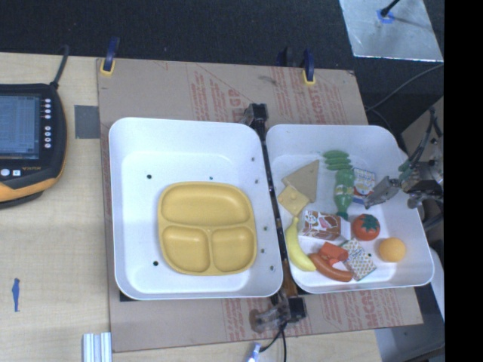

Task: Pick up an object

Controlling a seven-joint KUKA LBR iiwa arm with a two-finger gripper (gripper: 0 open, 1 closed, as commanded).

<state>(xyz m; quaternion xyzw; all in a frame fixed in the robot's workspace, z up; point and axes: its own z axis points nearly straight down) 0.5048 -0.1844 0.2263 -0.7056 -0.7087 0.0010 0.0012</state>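
Bench (45,277): two bins (128,202), one yellow tray (205,227), one banana (297,253).

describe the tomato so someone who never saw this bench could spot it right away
Find the right-hand white bin, the one crowded with toy food beside the bin holding the yellow divided tray. Go to its right side, just below the gripper. The tomato is the round red piece with a green top, left of and slightly above the plain orange ball.
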